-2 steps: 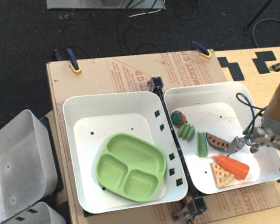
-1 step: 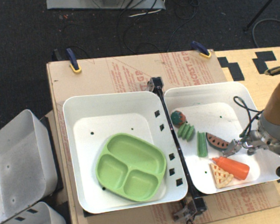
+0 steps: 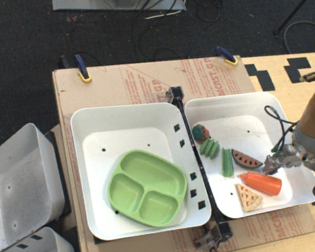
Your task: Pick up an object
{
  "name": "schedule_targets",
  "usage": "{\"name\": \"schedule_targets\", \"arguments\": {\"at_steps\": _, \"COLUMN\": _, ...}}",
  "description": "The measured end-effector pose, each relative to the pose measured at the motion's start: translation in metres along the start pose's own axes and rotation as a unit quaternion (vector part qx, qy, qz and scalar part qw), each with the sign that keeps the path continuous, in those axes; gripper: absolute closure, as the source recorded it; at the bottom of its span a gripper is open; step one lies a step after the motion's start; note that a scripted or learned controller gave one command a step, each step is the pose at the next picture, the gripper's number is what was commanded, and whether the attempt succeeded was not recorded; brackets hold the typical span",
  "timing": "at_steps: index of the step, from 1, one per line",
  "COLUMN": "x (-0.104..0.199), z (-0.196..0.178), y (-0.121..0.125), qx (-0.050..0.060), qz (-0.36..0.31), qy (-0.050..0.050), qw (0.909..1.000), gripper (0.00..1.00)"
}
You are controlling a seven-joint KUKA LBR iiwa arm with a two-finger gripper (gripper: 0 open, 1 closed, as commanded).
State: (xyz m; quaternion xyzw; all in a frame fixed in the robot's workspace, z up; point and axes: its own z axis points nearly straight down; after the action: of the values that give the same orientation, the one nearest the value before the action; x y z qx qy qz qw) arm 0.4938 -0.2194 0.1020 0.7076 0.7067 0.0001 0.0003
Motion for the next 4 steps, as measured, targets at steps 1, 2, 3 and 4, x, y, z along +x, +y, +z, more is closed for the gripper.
{"name": "schedule_targets", "arguments": {"at_steps": 1, "x": 0.001, "z": -0.042, "y": 0.000, "qx": -0.001, "qz": -0.002, "qy": -0.001, "qw": 1.0000, "gripper": 1.00}}
{"name": "schedule_targets", "arguments": {"at_steps": 2, "x": 0.002, "z": -0.084, "y": 0.001, "qx": -0.002, "qz": -0.002, "qy": -0.001, "qw": 1.0000, "gripper": 1.00}}
{"name": "schedule_targets", "arguments": {"at_steps": 3, "x": 0.002, "z": -0.103, "y": 0.002, "qx": -0.002, "qz": -0.002, "qy": -0.001, "qw": 1.0000, "gripper": 1.00}}
{"name": "schedule_targets", "arguments": {"at_steps": 4, "x": 0.056, "z": -0.117, "y": 0.009, "qx": -0.001, "qz": -0.004, "qy": 0.000, "qw": 1.0000, "gripper": 1.00}}
